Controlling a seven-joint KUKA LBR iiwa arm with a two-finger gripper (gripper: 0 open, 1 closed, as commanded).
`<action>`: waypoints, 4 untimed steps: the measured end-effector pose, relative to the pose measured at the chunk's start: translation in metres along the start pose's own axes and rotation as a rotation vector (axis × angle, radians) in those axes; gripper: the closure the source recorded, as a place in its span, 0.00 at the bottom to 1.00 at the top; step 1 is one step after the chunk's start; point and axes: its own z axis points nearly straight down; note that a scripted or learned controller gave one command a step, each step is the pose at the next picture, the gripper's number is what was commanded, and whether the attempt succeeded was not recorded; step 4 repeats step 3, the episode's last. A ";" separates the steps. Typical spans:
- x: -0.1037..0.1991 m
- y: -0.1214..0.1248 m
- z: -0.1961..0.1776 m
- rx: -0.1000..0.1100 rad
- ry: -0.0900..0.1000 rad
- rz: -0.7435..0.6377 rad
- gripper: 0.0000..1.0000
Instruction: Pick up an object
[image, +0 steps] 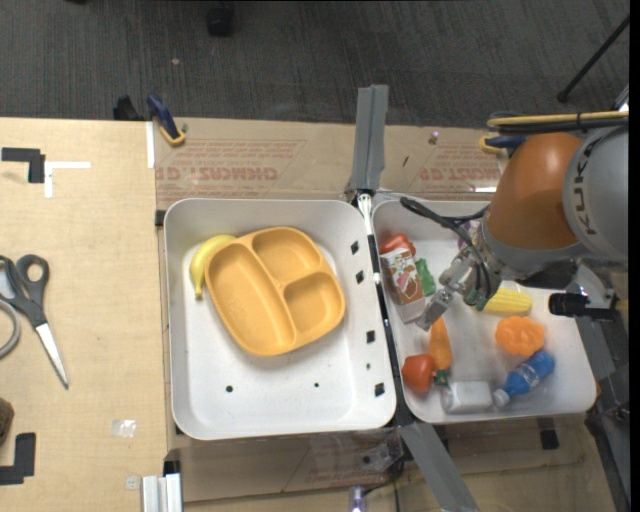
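Observation:
My gripper hangs low in the right bin, at the end of the grey arm with its orange band. It sits between a red and white carton on its left and a yellow corn cob on its right. Its tip is just above the top of an orange carrot. A green item lies partly hidden beside the carton. Nothing can be seen held in the gripper.
Also in the right bin are an orange fruit, a blue bottle, a red tomato and a silver can. The left bin bears a yellow divided plate and a banana. Scissors lie on the bench at left.

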 end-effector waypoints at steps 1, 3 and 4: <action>0.017 -0.023 0.014 0.007 0.018 -0.085 0.00; 0.065 0.063 -0.086 0.005 0.016 -0.095 1.00; 0.065 0.063 -0.086 0.005 0.016 -0.095 1.00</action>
